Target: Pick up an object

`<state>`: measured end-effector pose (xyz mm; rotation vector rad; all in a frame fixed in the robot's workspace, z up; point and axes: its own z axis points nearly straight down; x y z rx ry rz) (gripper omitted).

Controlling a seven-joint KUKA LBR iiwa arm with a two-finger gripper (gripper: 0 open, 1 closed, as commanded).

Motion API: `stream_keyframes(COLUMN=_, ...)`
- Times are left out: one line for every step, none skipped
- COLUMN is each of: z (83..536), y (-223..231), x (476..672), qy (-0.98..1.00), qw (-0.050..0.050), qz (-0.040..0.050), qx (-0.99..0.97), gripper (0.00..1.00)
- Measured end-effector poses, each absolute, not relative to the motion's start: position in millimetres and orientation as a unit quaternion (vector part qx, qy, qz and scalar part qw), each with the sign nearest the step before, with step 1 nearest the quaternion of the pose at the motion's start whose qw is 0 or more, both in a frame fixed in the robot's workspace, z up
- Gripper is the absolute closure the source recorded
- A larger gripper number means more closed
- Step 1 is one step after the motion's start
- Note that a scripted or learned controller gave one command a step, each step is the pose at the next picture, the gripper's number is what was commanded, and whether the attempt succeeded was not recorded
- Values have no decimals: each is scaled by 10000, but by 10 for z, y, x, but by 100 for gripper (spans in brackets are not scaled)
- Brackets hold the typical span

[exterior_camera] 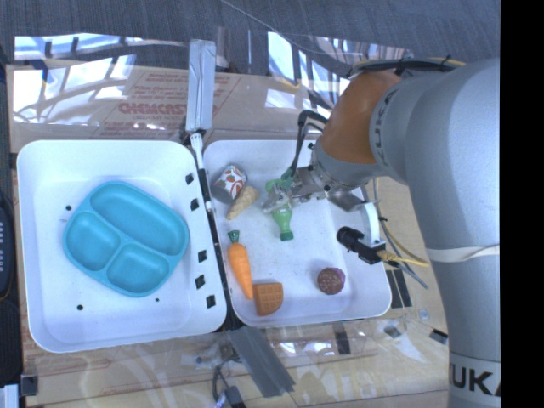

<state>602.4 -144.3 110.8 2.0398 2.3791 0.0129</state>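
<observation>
Flanking carrot (240, 266): waffle (268, 297); cone (242, 201)

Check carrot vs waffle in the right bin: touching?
Cannot tell. In the camera view the carrot's tip ends right at the waffle's upper-left corner; no clear gap shows, nor plain contact.

Blue divided plate (126, 238) in white left bin (51, 313); orange carrot (240, 267), green bottle (283, 222), maroon ball (331, 280).

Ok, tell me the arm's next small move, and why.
Probably a short drop straight down onto the green bottle. The gripper sits right over the bottle's top end in the right bin, and nothing can be seen held yet, so closing in on it looks the nearest pick.
</observation>
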Motion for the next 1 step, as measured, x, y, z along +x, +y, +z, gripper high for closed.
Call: stream_keyframes(z=2189, y=-867, x=5766, qy=6719, qw=5, qz=4, qx=7407, gripper=100)
